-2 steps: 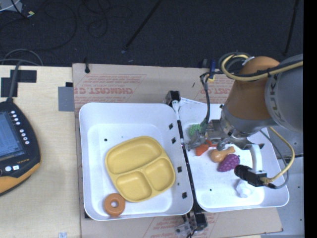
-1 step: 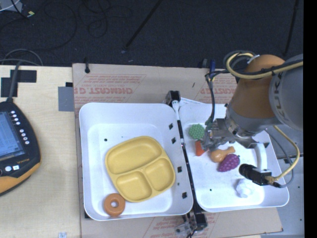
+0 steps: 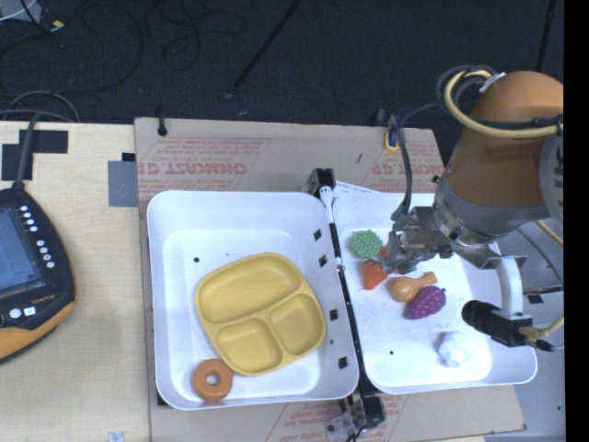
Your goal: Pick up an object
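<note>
Camera view: small orange-red toy carrot (image 3: 373,274)

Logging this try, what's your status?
Gripper low in right bin, among toy food. Carrot, pear, grapes close beside. Nothing seen held.

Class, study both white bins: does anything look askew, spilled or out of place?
Nothing is spilled or damaged. The yellow divided tray lies at a slant in the left bin, with an orange ring loose beside its lower corner.

Bench (image 3: 83,168), cardboard sheet (image 3: 239,155), two white bins (image 3: 170,247), pendant (image 3: 28,265)
</note>
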`<state>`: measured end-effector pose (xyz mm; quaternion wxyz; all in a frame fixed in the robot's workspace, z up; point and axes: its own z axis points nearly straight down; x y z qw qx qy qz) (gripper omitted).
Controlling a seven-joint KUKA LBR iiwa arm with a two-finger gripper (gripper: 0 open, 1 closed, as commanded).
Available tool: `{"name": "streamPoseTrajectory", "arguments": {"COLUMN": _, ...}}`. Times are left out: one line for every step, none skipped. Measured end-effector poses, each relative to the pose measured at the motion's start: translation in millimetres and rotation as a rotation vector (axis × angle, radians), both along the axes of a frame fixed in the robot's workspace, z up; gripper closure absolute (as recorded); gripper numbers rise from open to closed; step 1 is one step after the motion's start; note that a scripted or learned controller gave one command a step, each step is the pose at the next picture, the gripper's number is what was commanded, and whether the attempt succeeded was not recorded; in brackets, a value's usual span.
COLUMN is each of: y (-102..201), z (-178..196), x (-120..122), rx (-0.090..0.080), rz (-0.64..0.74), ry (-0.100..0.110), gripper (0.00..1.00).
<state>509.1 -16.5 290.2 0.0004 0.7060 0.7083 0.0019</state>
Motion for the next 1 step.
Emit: {"name": "streamPoseTrajectory", "arguments": {"y": 60.6, "z": 98.1, "x": -23.6, "rx": 0.001, "rz": 0.002, "ry": -0.003, "gripper": 1.00}}
